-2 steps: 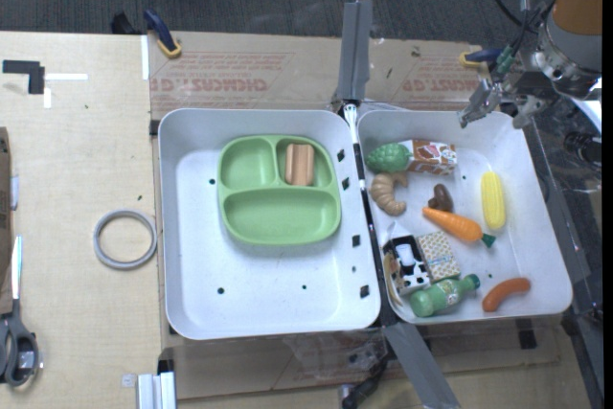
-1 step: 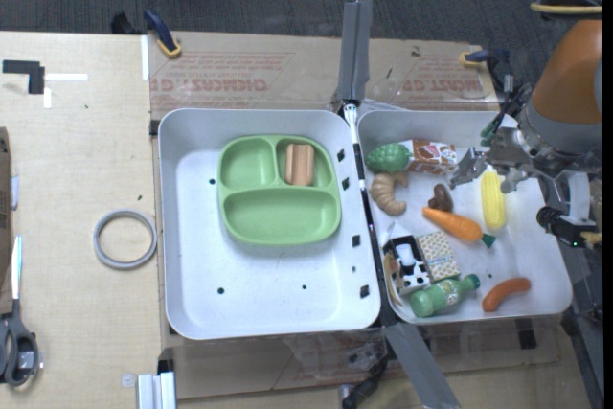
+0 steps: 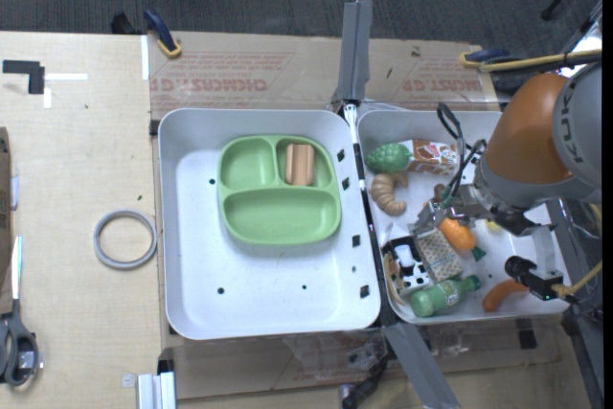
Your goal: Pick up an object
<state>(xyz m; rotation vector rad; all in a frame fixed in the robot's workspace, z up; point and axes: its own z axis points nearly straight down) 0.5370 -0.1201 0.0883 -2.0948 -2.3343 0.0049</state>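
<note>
Arm in from the right, low over the right bin (image 3: 378,134), and the gripper (image 3: 442,217) is down in the heap, right beside the carrot (image 3: 458,233) and the checkered packet (image 3: 438,253); whether the claw is open or closed, I cannot tell. Around it: a croissant (image 3: 387,193) and a green vegetable (image 3: 389,157) to the far left, a green bottle (image 3: 441,296) at the near edge. Over in the left bin (image 3: 192,292), a green tray (image 3: 278,190) carries a sausage (image 3: 300,164)
</note>
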